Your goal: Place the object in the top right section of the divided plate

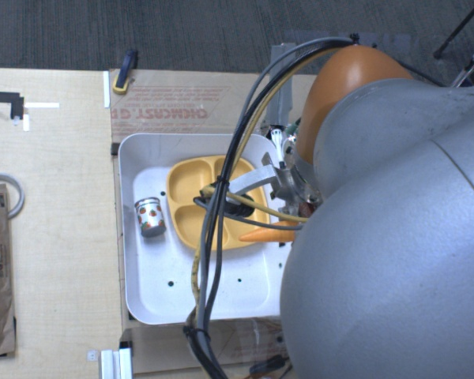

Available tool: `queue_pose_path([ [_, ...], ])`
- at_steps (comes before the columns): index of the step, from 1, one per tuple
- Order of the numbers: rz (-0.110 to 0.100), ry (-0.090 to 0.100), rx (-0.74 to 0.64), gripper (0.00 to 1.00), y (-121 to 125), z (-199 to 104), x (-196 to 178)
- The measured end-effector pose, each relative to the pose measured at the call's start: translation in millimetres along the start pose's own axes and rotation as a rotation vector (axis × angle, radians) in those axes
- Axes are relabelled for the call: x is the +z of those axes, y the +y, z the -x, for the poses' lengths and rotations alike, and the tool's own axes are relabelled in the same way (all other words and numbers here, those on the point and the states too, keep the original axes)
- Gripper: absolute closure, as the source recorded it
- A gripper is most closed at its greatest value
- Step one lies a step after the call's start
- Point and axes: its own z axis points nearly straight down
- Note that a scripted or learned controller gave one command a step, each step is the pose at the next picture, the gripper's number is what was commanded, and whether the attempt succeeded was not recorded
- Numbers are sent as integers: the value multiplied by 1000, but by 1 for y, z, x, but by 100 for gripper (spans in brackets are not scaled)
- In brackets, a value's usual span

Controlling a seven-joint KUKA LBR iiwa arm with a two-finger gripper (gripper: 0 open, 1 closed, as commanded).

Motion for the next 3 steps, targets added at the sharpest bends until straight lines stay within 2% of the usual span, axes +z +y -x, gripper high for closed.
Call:
queue_pose_path([
  [1, -1, -1, -39, 100, -47, -9, 154],
  [2, -3, 14, -6, 100, -108, -27, 171],
  [3, 2, 11, -130, 100, -106, -26, 171],
])
